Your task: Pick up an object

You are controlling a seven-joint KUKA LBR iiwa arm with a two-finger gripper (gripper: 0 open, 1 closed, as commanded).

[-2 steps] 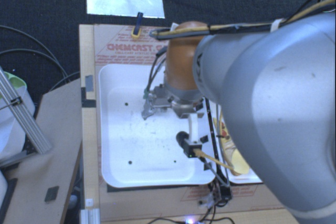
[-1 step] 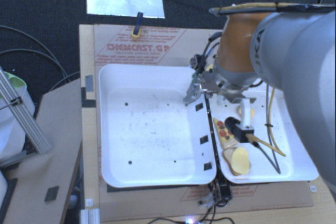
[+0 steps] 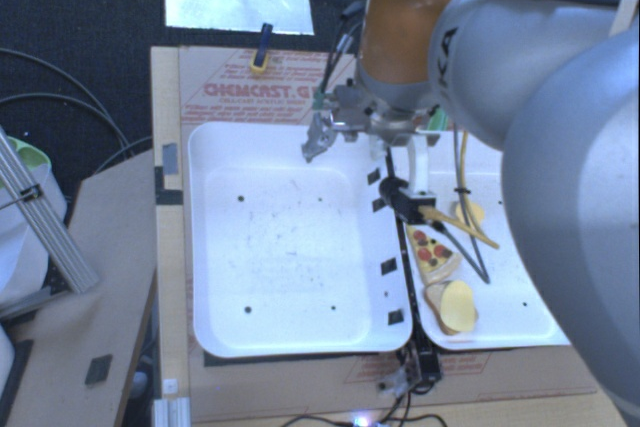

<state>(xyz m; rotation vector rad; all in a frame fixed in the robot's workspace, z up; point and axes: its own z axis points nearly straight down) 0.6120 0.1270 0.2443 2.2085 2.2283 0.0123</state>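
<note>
Gripper (image 3: 318,143) hangs over far right corner of left bin (image 3: 215,335); can't tell its state, nothing seen in it. Targets sit in right bin (image 3: 520,330): pizza slice toy (image 3: 433,253) just past the divider, yellow chip-like pc (image 3: 455,305) nearer, touching it. Objs lie right and near of gripper, across divider. Pizza's long axis runs roughly far-near.

1. A robotics lab: a grey arm (image 3: 520,65) reaches over two white bins (image 3: 215,215).
2. Loose cables (image 3: 60,100), a cardboard sheet (image 3: 250,90) and aluminium rails (image 3: 40,210) surround the table.
</note>
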